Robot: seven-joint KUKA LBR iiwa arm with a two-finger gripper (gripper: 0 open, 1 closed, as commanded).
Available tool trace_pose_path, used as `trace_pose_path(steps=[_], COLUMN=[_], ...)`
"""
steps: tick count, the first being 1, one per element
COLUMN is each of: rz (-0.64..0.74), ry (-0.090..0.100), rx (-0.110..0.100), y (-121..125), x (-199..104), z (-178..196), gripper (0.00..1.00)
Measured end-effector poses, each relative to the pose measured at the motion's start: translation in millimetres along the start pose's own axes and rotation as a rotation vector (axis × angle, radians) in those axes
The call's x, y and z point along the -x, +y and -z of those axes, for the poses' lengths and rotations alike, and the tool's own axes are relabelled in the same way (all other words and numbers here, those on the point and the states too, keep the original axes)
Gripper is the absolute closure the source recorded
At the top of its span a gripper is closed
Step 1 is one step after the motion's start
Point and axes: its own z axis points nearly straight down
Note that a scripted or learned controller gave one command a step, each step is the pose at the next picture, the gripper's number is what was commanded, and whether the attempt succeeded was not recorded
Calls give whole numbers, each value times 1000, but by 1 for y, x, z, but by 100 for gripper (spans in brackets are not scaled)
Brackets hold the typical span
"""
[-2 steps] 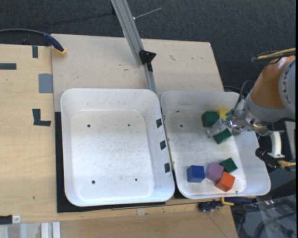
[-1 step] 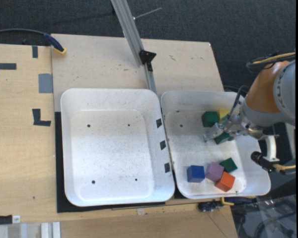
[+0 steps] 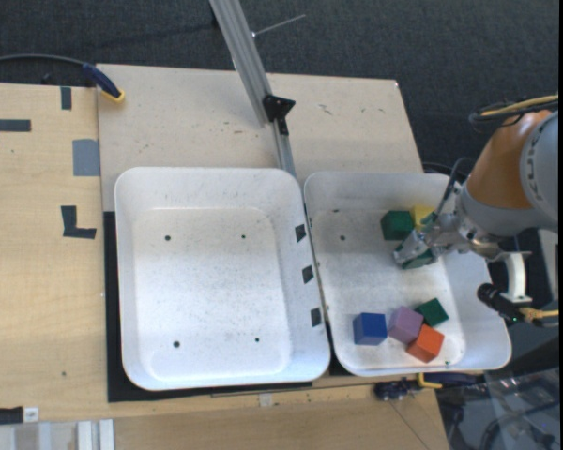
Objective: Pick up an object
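**Gripper down in the right bin, beside the green and yellow blocks**

The grey arm with its orange band is reaching in from the right edge and is leaning over the right bin. Its gripper is sitting low in that bin's upper half, close to the bin floor, with a dark green shape right at its tip (whether that is a block or part of the tool is too blurred to settle). I cannot tell how the jaws are standing, and nothing is plainly showing between them.

Just up and to the left of the gripper, a dark green block is lying on the bin floor, and a yellow block is sitting touching its right side, partly hidden by the wrist.

Four more blocks are clustering near the bin's lower right corner, well apart from the gripper: a blue block, a purple block just beside it, an orange block touching the purple one from below, and a second green block above the orange one.

The left bin is lying alongside, its rim touching the right bin's. Both bins are resting on a pale wooden bench, and a slanted metal rail is crossing the top of the view.
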Motion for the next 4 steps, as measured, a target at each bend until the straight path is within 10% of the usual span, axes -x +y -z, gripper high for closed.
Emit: trace_pose_path(steps=[3, 4], rz=[-1, 3], ry=[-2, 1], rx=[7, 2], y=[-15, -26], x=[0, -51], z=[146, 141], gripper=[100, 100])
